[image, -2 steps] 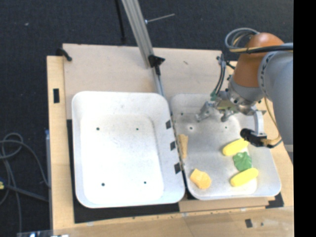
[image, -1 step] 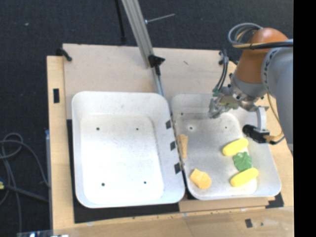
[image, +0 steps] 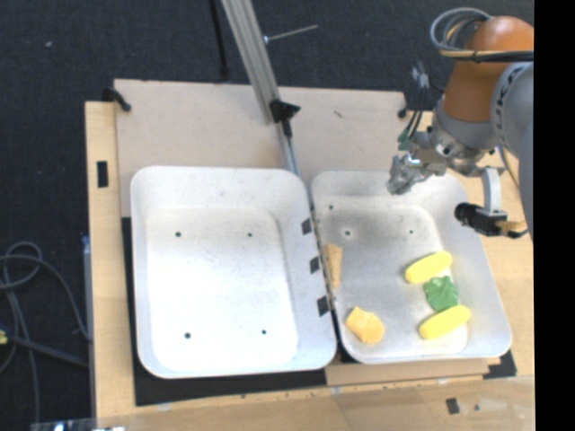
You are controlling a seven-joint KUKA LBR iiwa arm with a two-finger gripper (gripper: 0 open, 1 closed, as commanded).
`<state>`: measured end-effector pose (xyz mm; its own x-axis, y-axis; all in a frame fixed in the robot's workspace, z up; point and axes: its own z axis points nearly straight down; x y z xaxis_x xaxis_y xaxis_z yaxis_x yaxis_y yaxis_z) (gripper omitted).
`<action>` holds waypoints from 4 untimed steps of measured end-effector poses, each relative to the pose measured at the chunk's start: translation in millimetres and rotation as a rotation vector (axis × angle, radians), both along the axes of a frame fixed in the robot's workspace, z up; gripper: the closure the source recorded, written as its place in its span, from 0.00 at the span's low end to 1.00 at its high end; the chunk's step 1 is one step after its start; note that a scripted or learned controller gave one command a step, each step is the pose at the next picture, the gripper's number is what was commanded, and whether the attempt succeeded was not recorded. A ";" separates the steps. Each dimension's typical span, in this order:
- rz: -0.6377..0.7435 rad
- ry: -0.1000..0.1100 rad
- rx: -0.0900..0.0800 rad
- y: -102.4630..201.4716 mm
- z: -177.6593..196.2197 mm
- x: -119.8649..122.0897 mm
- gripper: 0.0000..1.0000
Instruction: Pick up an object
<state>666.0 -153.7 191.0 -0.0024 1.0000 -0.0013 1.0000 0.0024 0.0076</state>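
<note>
The right bin (image: 393, 209) holds several small things near its front. A yellow oblong piece (image: 428, 267) lies at the right, a green lump (image: 441, 293) just below it, and a second yellow oblong piece (image: 444, 322) in front of that. An orange-yellow chunk (image: 365, 326) rests near the front left corner, and a tan wedge (image: 332, 265) leans along the left wall. My gripper (image: 400, 180) hangs over the back edge of this bin, well behind all of these things, with nothing seen between its fingers.
The left bin (image: 220, 268) lies beside the right one. A slanted metal rail (image: 256, 57) rises from behind the gap between the bins. The arm (image: 476, 79) comes in at the upper right.
</note>
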 end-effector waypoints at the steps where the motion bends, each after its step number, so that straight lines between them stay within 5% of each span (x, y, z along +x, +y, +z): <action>1: 0.001 0.000 0.000 -1.5 55.0 1.3 1.00; 4: 0.005 0.008 0.003 152.7 53.9 -61.3 1.00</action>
<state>604.7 -1.1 245.0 -0.0071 1.0000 0.0019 1.0000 0.0071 -0.0004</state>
